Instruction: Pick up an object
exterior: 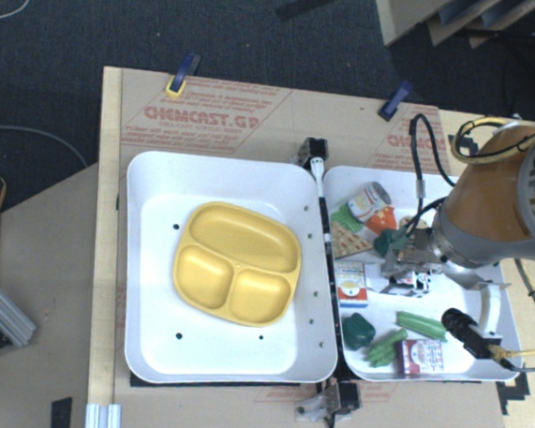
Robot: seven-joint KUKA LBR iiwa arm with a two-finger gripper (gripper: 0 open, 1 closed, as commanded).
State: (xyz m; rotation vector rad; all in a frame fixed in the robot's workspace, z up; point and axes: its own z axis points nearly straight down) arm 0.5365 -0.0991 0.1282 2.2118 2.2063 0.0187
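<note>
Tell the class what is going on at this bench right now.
A robot arm reaches in from the right, with its gripper low over the right bin. That bin holds small clutter: a can, a small box, green pods and a maroon packet. The left bin holds a yellow tray. This view does not confirm a pick.

On my counter (pixel 220 119) I see two bins side by side. The left bin (pixel 142 243) holds a plate (pixel 236 264) at its middle. In the right bin (pixel 456 307), a can (pixel 370 199) lies at the back, a carton (pixel 352 284) by the left wall and a packet (pixel 420 356) at the front. My tool (pixel 404 264) hangs over its middle.
</note>
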